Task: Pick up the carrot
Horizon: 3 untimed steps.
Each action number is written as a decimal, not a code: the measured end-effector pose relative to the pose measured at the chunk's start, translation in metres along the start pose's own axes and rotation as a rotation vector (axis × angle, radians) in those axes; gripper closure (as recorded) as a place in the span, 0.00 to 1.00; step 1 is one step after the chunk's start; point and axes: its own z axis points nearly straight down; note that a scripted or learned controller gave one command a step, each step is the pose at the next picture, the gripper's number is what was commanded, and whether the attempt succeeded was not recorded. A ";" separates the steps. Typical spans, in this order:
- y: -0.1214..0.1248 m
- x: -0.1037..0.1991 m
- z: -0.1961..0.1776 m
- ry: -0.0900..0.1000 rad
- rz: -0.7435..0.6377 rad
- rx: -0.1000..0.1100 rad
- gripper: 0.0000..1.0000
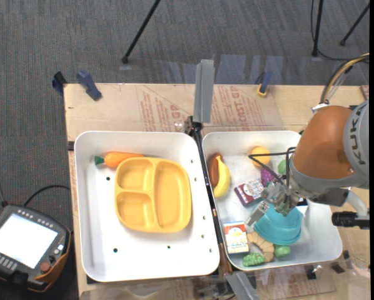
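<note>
the carrot (119,158) lay in the left bin (87,230) (touching the yellow tray (153,194)). the gripper (275,203) hung over the right bin (321,245); its jaws' state was unclear.

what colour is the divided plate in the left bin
Yellow: the three-compartment plastic plate is plain yellow, seen clearly in the camera view.

arm (355,149): white letters "KU" legible on grey casing by the orange band | bench board (236,108): red printed lettering, upside down, not legible | small carton (235,237): label too small to read
</note>
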 end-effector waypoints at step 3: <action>-0.037 -0.025 -0.159 0.000 0.142 0.001 0.00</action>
